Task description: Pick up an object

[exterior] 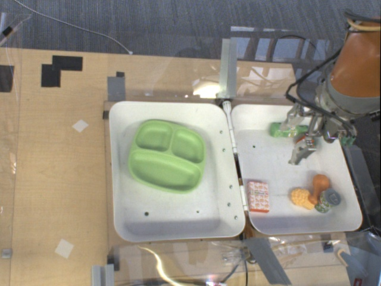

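Green plate (167,155), carton (258,196), small toys (303,198)

Bright, even overhead light. Glare patch on the clear sheet (205,90) just above the left bin (128,219). Soft shadow along that bin's near inner wall. Reflections streak the bottom edge. Focus slightly soft throughout.

Left bin (119,159): green divided plate (168,155) sitting in the middle.
Right bin (268,213): red-and-white packet (258,196) near the front left, yellow toy (302,198), orange piece (319,184) and small can (326,201) bunched at front right, green item (280,129) up at the back.
Gripper (300,151): hanging over the right bin's back half, just beside the green item, nothing between its fingers.
Arm (357,64): reaching in from the right.
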